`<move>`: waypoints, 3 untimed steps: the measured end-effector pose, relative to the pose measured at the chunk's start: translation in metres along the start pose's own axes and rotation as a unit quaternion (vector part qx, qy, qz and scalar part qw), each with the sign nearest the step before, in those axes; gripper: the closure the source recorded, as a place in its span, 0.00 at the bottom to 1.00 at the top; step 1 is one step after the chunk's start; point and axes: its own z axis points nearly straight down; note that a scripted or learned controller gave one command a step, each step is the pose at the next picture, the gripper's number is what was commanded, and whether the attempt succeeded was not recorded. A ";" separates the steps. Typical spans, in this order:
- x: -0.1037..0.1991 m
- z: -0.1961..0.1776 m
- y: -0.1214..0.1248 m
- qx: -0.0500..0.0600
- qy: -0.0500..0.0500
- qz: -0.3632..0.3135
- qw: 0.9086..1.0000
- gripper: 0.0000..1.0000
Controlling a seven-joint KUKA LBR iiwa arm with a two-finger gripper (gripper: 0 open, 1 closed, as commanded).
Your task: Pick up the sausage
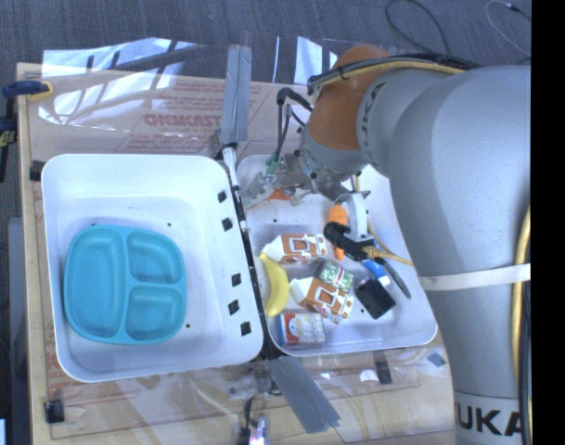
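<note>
Camera view, down at a slant onto a bench with two shallow white bins side by side. Left bin (55, 188): holds a teal plate (124, 286) with three compartments, flat on the floor toward the bin's left edge and near edge, nothing on it.

Right bin (404, 330): crowded. Along its left edge, a yellow banana (276, 286), lengthwise against the wall. Just right of the banana, a white-and-orange carton (303, 247), and nearer the near edge a second carton (325, 297) of the same print, tilted. Between the two, a small green-and-white packet (337, 273), touching the second carton. At the near edge, close to the near-left corner, a small pale box (302, 328) with red and yellow print. Toward the right edge, a black block (375, 300) with a small blue piece (375, 269) just beside it on the far side.

Sausage (336, 217): not sure at this size; likeliest the short orange piece in the middle of the right bin's far half, just beyond the first carton, partly under the wrist.

Grey arm (449, 156) in from the right, covering the right bin's far-right corner, orange band above the wrist. Gripper (268, 180) low over the right bin's far-left corner, near the wall shared with the left bin, well apart from the cartons. Open or closed: cannot tell, tip too small and cluttered. Nothing seen held.
</note>
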 end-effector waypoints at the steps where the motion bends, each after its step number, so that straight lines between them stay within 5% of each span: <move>1: -0.017 0.016 0.016 -0.004 -0.002 -0.025 1.000 0.00; 2: -0.022 0.020 -0.008 0.000 0.000 -0.056 0.998 0.00; 3: -0.021 0.011 -0.009 0.002 0.001 -0.057 0.998 1.00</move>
